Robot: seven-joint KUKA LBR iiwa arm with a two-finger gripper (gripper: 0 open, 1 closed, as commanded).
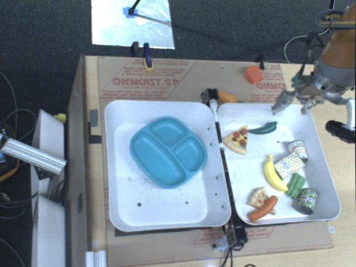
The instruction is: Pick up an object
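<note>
Claw poised at the bin's far edge, toy food below

Claw [293,100] hangs spread and empty over the far right corner of the right bin [320,143], its two fingers [280,103] splayed well apart with nothing between them.

Nearest to it, just below and toward the left, lies a green chili pepper [263,128]. It looks like a light, stiff plastic toy, smooth and likely slippery; across its narrow middle is the sensible place to pinch. A pizza slice [238,139] lies further left, flat and thin, so probably awkward to get fingers under.

Further below the claw sits a cluster: a small can [297,149], a checked packet [289,165], a banana [272,174], a green vegetable [295,184] and a second can [306,200], all touching or just beside each other. Any grasp there risks nudging a neighbour. The cans, being round, may roll. A sausage [262,209] and a bread piece [257,196] lie at the near edge, side by side.

Standing alone, the pepper seems the easiest pick, though the bin's far wall is close.

Well to the left, the other bin holds a blue divided plate [168,151]. An orange block [254,74] rests on the bench beyond the claw.
</note>
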